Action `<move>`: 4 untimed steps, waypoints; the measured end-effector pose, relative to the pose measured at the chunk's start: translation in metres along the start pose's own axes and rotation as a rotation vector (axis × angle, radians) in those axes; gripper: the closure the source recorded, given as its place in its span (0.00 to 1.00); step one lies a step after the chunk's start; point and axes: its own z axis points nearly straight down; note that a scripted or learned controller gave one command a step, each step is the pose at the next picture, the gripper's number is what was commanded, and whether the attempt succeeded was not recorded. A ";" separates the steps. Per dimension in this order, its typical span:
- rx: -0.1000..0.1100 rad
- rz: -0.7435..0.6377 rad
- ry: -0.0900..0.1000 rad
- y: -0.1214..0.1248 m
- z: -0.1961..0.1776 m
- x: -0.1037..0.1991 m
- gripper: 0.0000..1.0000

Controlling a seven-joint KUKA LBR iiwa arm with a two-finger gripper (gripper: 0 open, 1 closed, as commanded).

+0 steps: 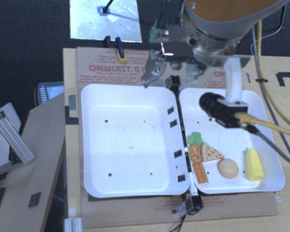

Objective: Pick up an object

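Fingers point(152, 74) of the gripper point(173, 74) hang spread apart with nothing between them, poised over the far rim where the left bin point(94, 105) meets the right bin point(270, 175). Well below and to their right lie a green piece point(195, 138), pretzel point(195, 152), triangular wedge point(211, 152), round bun point(227, 168) and yellow bottle point(253, 164).

Red print "CHEMCAST G…" on brown cardboard sheet point(111, 67), upper middle of frame, above left bin; rest of line hidden behind arm.
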 end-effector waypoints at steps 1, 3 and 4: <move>0.000 0.000 0.000 0.000 0.000 0.000 0.00; 0.000 0.000 0.000 0.000 0.000 0.000 0.00; 0.000 0.000 0.000 0.000 0.000 0.000 0.00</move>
